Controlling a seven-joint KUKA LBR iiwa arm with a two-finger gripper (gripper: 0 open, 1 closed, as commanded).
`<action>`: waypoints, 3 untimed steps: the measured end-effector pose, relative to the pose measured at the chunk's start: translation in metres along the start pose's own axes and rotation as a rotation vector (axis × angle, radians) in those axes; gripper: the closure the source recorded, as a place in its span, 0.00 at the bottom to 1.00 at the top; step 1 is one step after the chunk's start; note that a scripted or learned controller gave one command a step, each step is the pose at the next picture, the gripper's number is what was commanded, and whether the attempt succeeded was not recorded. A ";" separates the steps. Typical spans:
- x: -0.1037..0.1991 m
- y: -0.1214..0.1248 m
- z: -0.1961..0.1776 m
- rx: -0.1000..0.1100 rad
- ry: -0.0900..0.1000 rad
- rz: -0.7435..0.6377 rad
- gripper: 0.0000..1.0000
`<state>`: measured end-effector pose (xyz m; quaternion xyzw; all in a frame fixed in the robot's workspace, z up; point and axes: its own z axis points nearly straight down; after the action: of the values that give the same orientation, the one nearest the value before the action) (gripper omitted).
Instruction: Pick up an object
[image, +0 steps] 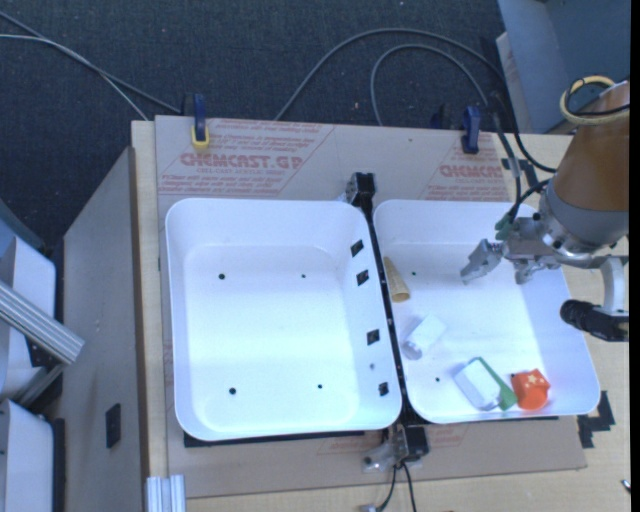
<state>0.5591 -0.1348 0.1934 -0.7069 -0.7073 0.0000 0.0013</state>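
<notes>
Counter (250, 460): pale board surface with red printed lettering along the far edge, held by two clamps, one with a yellow grip at far left (200, 128) and a blue one at far right (469, 130). Left bin (185, 300): shallow, white, with small dark dots on its floor. Right bin (570, 330): shallow, white, set touching the left bin along a shared dark divider strip (378, 300) fitted with black clips. Contents of right bin, four items: a tan stick-shaped object (396, 279) lying near the divider, toward the far half; a small white, pale blocky object (424, 335) near the middle, just below the stick; a white flat object with a green edge (483, 384) near the front rim; an orange block (530, 389) just beside it on the right, the two appearing to touch. Arm (590, 170): grey body with orange band, entering from the right over the far right part of the right bin. Pincer (482, 260): over the far half of the right bin, pointing left, well apart from the four items; nothing is seen between its fingers; whether they stand apart or together cannot be told. Black cables (400, 55) loop across the dark floor beyond the counter.
</notes>
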 end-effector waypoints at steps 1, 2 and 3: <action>-0.074 0.002 0.114 0.004 -0.001 0.007 0.00; 0.003 -0.047 0.018 -0.001 0.002 -0.005 0.00; 0.113 -0.075 -0.137 -0.019 0.002 -0.014 0.00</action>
<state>0.4841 -0.0220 0.3306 -0.7017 -0.7124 -0.0076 -0.0045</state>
